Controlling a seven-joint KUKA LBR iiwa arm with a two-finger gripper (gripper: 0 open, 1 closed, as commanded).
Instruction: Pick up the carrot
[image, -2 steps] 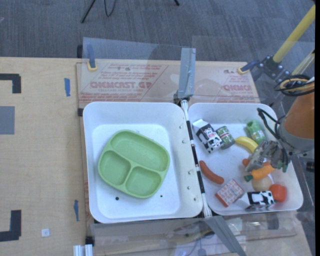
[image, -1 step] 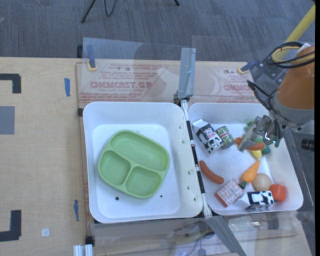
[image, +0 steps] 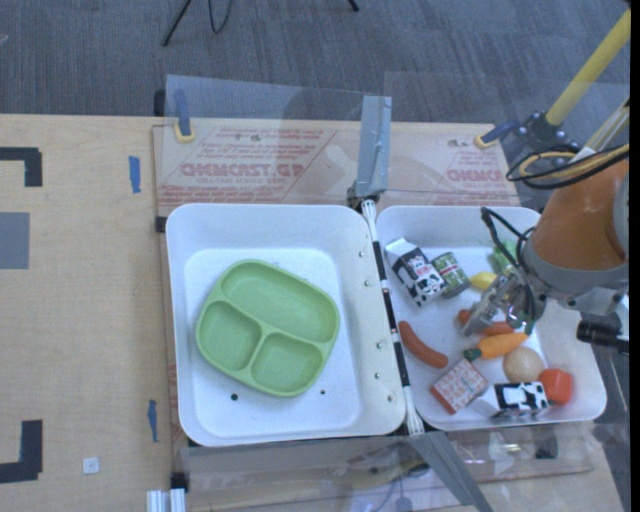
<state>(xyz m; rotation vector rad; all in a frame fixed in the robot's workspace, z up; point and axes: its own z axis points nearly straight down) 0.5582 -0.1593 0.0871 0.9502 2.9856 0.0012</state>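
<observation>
From my remote desk, the carrot (image: 501, 344) lay in the right bin (image: 590, 400), close beside an egg (image: 523, 364) and a tomato (image: 556, 385). I judged it light, stiff and smooth-skinned, best pinched across its thick middle. The gripper (image: 500, 312) hung just above it, touching or nearly so; how its jaws stood I could not tell.

Along the far edge of my table (image: 80, 300) lies a cardboard sheet (image: 250, 165) printed in red; the big word reads roughly "CHEMCAST GP", the smaller lines around it too fine to read. A second cardboard sheet (image: 470, 170) behind the right-hand bin bears the same red print, partly hidden. The small cartons' labels are illegible.
</observation>
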